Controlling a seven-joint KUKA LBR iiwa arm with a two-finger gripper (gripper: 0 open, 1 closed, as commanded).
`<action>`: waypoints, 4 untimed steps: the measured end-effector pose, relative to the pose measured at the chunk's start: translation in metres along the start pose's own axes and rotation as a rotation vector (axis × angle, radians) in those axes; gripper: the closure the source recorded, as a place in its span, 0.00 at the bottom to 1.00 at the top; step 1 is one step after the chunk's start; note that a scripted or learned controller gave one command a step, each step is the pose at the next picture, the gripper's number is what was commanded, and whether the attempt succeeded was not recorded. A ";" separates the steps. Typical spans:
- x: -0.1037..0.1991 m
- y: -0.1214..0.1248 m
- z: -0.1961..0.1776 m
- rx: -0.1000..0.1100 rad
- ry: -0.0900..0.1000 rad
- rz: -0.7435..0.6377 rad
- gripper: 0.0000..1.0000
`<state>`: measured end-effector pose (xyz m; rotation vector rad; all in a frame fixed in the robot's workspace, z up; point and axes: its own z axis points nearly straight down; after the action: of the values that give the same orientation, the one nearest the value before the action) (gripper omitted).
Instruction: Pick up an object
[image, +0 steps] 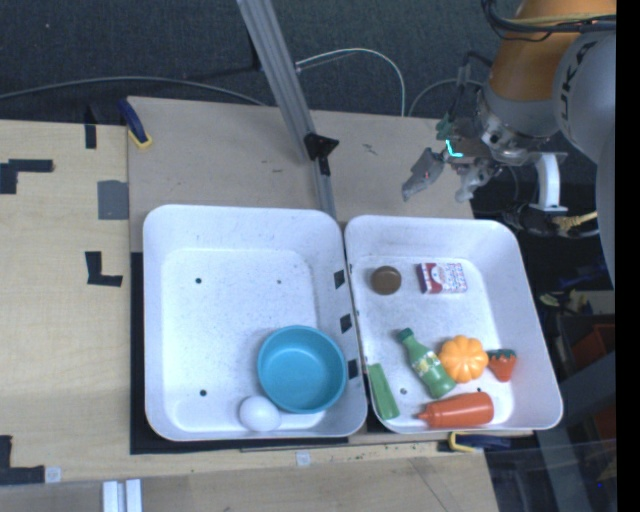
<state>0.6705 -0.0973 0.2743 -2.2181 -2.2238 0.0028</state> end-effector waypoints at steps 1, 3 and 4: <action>-0.005 0.000 0.045 0.004 -0.001 0.001 0.00; 0.004 0.009 0.148 0.005 -0.001 0.000 0.00; 0.005 0.010 0.134 0.000 -0.001 -0.002 1.00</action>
<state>0.6800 -0.0923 0.1403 -2.2161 -2.2264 0.0038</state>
